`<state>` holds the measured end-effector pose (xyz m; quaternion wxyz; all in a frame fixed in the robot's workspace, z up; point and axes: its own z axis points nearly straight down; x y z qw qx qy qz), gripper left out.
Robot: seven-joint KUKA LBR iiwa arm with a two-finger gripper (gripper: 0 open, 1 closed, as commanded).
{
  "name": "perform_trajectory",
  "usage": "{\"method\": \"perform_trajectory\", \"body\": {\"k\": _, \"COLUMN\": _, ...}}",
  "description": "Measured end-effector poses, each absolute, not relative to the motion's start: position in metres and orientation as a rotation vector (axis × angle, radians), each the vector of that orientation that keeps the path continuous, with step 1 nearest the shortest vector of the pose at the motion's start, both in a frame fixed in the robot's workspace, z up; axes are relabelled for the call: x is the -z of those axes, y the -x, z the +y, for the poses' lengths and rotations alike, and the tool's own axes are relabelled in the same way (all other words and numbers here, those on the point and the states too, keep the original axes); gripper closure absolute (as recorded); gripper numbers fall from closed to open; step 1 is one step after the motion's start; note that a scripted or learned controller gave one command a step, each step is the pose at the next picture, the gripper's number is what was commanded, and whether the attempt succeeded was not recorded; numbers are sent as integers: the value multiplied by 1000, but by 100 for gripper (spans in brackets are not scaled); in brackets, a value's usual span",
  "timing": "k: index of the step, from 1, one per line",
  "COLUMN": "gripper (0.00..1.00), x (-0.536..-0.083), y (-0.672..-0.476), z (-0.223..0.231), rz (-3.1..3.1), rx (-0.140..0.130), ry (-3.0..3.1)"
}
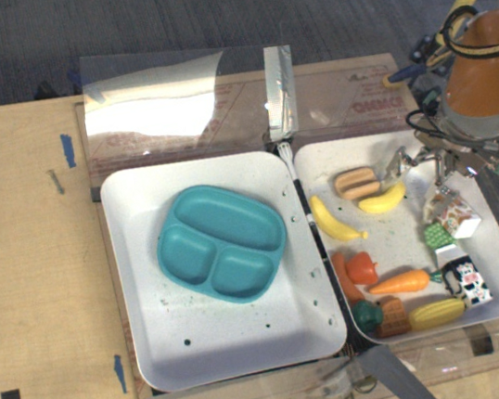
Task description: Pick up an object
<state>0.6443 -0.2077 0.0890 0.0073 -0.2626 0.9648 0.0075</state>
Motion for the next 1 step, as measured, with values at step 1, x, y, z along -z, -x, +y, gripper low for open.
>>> {"method": "perform_trajectory", "body": {"k": 1, "gripper": 0, "x": -89, "y": -635, "z": -189, "rz": 2660, "rx": -45, "ry": 1643}}
